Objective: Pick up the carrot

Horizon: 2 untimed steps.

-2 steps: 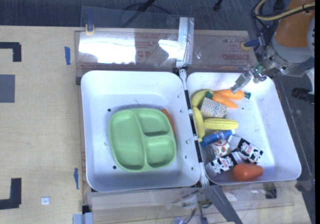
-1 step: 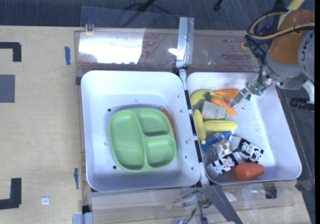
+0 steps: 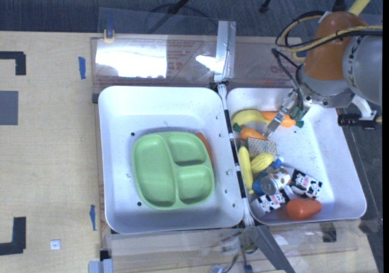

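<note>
- The arm [image 3: 340, 53] reaches in from the right, and its gripper [image 3: 276, 124] hangs low over the far-left part of the right bin [image 3: 340, 162].
- The carrot [image 3: 276, 117] lies in that same far corner of the right bin, its orange body showing on both sides of the gripper; whether the fingers are clenched on it or loose, I cannot tell from here.
- A banana [image 3: 246, 117] sits just left of the carrot, against the wall the right bin shares with its neighbour.
- Nearer in the right bin, a heap: a corn cob [image 3: 244, 167] along the left wall, a lemon [image 3: 262, 162] beside it, and a tomato [image 3: 302, 208] at the near edge.
- Left of the right bin, the left bin [image 3: 121, 114] holds a green divided plate [image 3: 174, 168].
</note>
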Motion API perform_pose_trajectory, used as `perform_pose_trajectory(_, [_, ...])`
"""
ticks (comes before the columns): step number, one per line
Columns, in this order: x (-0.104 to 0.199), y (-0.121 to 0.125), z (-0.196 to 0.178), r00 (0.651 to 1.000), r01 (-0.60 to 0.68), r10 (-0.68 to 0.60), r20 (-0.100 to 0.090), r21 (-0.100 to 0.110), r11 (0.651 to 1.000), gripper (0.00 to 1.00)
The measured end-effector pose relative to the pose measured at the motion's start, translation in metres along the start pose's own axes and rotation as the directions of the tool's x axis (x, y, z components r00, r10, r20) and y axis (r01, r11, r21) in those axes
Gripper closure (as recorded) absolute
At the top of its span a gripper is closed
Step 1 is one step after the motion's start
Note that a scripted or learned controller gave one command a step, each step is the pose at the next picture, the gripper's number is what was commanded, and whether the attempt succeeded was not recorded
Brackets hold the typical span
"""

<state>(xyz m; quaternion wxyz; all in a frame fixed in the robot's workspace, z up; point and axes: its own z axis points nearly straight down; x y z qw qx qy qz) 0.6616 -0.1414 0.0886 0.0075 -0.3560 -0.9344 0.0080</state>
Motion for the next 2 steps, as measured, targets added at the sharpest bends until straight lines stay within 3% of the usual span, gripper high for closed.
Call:
perform_pose_trajectory(1, [-0.002,0.006,-0.012,1.0,0.002,-0.001,0.018,-0.018,1.0,1.0])
perform_pose_trajectory(2, [0.018,0.014,-0.143,0.999,0.03,-0.029,0.014,-0.024,0.999,1.0])
